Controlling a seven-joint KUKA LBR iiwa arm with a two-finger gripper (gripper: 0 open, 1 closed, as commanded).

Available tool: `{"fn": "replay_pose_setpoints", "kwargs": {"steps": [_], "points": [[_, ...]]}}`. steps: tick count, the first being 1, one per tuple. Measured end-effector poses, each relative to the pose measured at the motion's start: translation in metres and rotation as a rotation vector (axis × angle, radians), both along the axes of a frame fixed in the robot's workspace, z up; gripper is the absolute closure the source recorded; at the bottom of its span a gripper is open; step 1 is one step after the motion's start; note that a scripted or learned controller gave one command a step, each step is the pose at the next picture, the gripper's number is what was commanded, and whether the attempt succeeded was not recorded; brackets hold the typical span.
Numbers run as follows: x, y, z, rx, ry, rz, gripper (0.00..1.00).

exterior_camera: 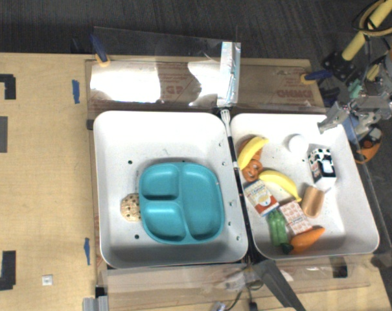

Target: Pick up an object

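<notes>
The right bin (363, 203) holds a heap of toy food. There are two yellow bananas (252, 150) (280, 184) and a small orange figure (251, 170) between them. Below lie a juice carton (262, 197), a pink box (295, 216), a green item (278, 228), an orange carrot (308, 238) and a brown bread roll (312, 201). A black-and-white carton (322, 163) and a white round piece (294, 142) lie nearer the back. My gripper (351, 114) hovers above the bin's back right corner, apart from all of these.
The left bin (111, 148) holds a teal divided plate (181, 201) with a cookie (130, 207) beside its left edge. A clear plastic sheet (163, 76) stands behind the bins. Cables and yellow hoses (370, 24) crowd the upper right.
</notes>
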State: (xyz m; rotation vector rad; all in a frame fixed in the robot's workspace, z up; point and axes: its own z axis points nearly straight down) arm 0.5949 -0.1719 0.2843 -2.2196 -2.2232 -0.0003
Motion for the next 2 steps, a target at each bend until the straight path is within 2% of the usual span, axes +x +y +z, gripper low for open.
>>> {"fn": "replay_pose_setpoints", "kwargs": {"steps": [1,2], "points": [[-0.010,-0.020,-0.162,-0.006,-0.018,-0.006,0.00],[-0.008,-0.024,-0.177,-0.018,-0.035,0.011,0.00]]}}
